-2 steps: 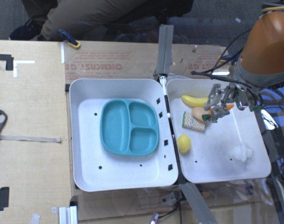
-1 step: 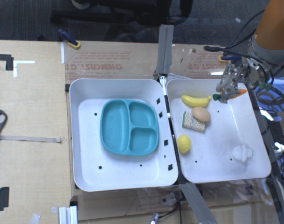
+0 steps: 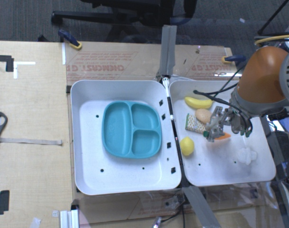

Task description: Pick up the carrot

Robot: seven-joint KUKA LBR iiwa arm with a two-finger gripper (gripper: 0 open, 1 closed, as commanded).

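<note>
Left white bin (image 3: 82, 141) holding a teal divided plate (image 3: 132, 129), right white bin (image 3: 258, 170) under the hand (image 3: 211, 135), grip impossible to tell, carrot (image 3: 223, 137) touching its right side, banana (image 3: 198, 102) far, lemon (image 3: 187, 146) left.

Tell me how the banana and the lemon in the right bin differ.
The banana is long and curved; the lemon is short and rounded. The banana lies toward the far side of the right bin, the lemon nearer the front, close to the divider. The banana is next to a tan, egg-shaped item; the lemon sits alone. Both are yellow and rest on the bin floor.
</note>
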